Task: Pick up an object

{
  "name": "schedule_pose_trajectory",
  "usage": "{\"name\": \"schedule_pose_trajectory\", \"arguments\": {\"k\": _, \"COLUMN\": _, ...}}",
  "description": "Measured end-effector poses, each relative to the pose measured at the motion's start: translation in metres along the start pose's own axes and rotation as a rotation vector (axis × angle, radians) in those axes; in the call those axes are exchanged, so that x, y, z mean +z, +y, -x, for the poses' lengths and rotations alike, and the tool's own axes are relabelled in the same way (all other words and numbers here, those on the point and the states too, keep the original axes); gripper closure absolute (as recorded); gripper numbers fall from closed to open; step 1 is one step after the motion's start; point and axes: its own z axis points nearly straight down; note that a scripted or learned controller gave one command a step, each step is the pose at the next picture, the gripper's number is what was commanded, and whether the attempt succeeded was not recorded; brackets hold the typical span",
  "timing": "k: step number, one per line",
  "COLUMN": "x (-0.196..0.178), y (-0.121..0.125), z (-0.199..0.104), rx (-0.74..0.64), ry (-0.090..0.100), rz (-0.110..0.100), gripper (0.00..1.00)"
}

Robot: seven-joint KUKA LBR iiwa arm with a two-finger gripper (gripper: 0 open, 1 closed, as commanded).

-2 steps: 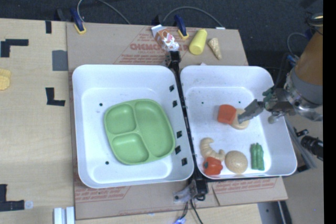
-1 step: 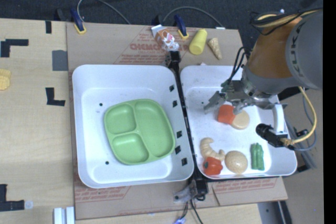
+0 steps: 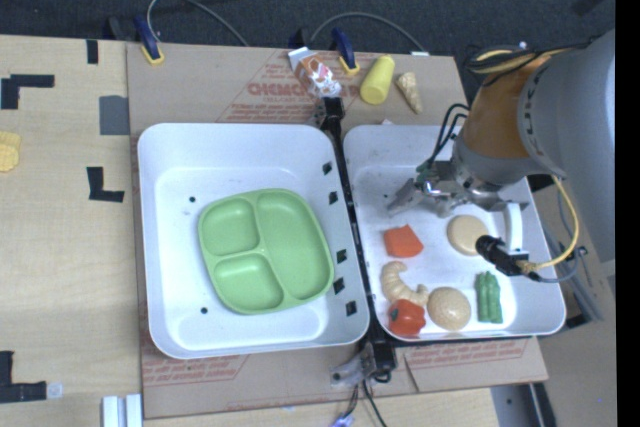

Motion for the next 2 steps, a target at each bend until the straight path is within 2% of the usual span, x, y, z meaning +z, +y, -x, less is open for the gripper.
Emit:
{"name": "schedule_pose_trajectory", "arguments": {"k": 1, "x": 0.0002, "y": -0.0513, "z": -0.0397, "rx": 0.000, "ry": 0.002, "rz": -0.004, "gripper": 0.00}}
{"name": "schedule_pose_trajectory", "arguments": {"k": 2, "x": -0.0093, "y": -0.0508, "z": -0.0386, "rx": 0.001, "ry": -0.001, "rz": -0.002, "gripper": 1.00}}
